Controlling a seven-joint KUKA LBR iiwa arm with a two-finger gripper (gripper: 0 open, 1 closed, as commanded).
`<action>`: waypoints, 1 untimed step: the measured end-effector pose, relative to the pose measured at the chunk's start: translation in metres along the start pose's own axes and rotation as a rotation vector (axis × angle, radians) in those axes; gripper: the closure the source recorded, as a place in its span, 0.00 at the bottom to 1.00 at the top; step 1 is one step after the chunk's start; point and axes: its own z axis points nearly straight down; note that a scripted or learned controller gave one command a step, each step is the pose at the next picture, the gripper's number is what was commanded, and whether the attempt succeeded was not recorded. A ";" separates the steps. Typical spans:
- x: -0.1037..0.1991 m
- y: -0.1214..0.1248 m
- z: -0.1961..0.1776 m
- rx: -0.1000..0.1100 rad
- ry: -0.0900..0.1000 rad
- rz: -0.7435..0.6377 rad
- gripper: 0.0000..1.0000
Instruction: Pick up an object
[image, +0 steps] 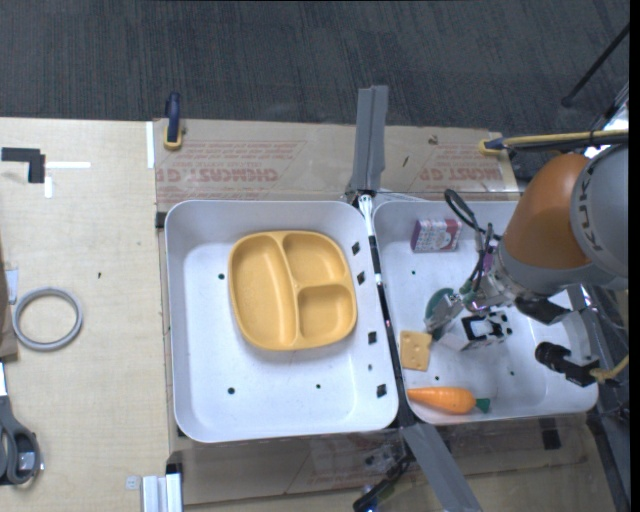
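My gripper (466, 322) hangs low over the middle of the right bin (520, 395), reaching in from the right under the orange band of the arm (545, 225). A small dark green object (440, 301) lies right beside the gripper's left side, touching or nearly touching it. A yellow cheese wedge (416, 350) sits just left of and below the gripper. An orange carrot with a green tip (443, 400) lies along the bin's front edge. A small purple and white carton (435, 235) stands at the back of the bin.
The left bin (200, 390) holds a yellow divided plate (293, 290). A grey divider bar (371, 140) runs between the bins. On the bench to the left lie a grey tape ring (45, 318) and scissors (18, 450).
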 end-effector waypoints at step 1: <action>-0.015 -0.026 0.000 0.001 0.001 0.283 0.00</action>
